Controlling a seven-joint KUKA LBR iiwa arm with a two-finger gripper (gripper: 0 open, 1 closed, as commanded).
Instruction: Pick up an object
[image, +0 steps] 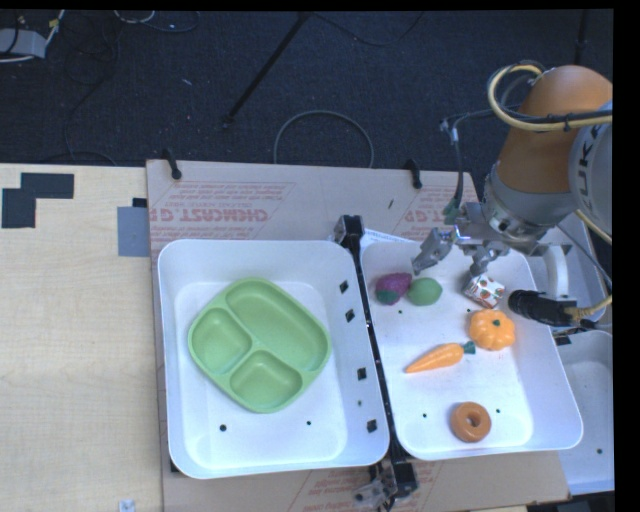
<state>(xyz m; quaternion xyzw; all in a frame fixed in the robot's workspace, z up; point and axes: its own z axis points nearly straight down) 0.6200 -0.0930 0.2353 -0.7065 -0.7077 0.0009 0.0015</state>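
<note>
The right bin (540, 415) holds several toy foods. A purple piece (393, 288) and a green ball (425, 291) lie side by side near its back left. A small white and red object (485, 290) sits further right, with an orange pumpkin (491, 330) in front of it. A carrot (437, 358) lies mid-bin and a donut (470, 421) sits near the front. My gripper (456, 259) hangs over the back of this bin, open, with nothing between its fingers. One fingertip is just above the green ball and the other is beside the white and red object.
The left bin (190, 440) holds a green divided plate (258, 343). A black divider (365, 340) runs between the two bins. A black cylinder (540, 305) juts over the right bin's right rim. The arm's grey and orange body (550, 130) looms at the back right.
</note>
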